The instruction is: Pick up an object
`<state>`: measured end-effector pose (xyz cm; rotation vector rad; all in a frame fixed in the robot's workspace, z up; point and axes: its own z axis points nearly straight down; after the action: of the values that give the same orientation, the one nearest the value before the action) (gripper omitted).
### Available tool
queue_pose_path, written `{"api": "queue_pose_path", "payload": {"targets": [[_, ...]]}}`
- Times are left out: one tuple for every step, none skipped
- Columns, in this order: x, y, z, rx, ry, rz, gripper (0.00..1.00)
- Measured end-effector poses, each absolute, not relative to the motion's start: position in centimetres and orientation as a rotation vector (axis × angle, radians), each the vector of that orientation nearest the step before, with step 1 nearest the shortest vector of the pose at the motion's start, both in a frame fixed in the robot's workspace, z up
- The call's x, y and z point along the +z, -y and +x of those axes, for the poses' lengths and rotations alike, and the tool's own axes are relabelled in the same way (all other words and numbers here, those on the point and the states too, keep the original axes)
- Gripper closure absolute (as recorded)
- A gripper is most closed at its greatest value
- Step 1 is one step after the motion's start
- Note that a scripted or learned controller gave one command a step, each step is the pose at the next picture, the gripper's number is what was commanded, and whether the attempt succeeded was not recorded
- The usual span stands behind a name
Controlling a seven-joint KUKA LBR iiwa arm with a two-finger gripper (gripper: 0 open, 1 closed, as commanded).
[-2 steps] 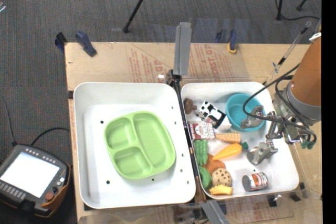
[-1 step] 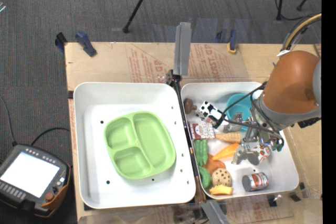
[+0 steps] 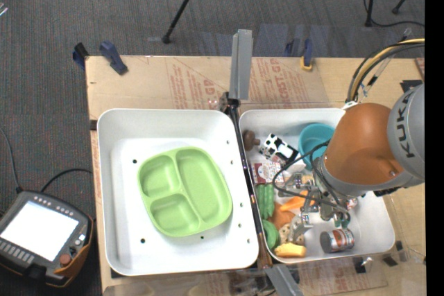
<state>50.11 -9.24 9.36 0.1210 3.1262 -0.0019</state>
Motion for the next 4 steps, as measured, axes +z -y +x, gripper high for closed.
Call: {"api": "queue_pose_path", "payload": {"targets": [[9.4,8.2,53.5,-0.001,-3.13,0.142,0.0],[10.4,8.0,53.5,0.001,-3.134,0.131,1.0],[9.3,10.8,61.8,0.005,-3.123,0.222,1.0],[13.2,14.4,53.9,0.001,-3.114,-0.398,1.0]]}}
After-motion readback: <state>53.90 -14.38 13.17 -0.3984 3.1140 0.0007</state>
